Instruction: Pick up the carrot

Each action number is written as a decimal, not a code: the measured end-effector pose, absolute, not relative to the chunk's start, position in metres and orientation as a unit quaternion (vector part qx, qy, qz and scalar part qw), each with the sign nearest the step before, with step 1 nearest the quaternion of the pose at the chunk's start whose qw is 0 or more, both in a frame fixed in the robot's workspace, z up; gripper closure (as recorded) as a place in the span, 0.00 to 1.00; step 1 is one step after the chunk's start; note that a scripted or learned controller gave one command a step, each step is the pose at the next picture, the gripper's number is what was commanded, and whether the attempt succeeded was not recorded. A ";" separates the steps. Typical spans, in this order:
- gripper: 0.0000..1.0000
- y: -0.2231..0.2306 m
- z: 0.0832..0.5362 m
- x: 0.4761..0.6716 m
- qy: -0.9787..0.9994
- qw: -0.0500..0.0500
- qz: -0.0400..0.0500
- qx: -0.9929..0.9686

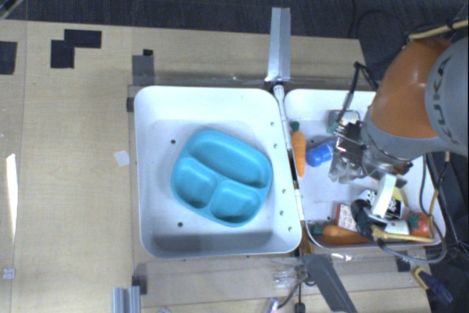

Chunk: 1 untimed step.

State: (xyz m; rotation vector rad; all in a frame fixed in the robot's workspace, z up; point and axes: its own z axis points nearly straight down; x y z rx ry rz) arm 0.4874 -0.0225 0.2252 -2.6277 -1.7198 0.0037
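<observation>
- Carrot [298, 151] is lying in the right bin [316, 103], lengthwise against its left wall, green top pointing up-frame.
- Small blue object [319, 155] is sitting just beside the carrot, to its right.
- Gripper [344, 171] is hanging near the blue object, apart from the carrot; cannot tell how it is set.
- Blue divided plate [221, 176] is resting in the left bin [157, 157].

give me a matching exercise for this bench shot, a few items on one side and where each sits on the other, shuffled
Things:
1. carrot
2. blue divided plate
3. small blue object
4. pincer

Places:
A. in the middle of the left bin
B. along the right bin's left wall
C. over the right bin, right of the small blue object
D. in the right bin, just right of the carrot

Pairs: 1-B, 2-A, 3-D, 4-C
</observation>
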 end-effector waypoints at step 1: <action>1.00 0.034 0.216 0.486 -0.474 0.001 0.003 -0.881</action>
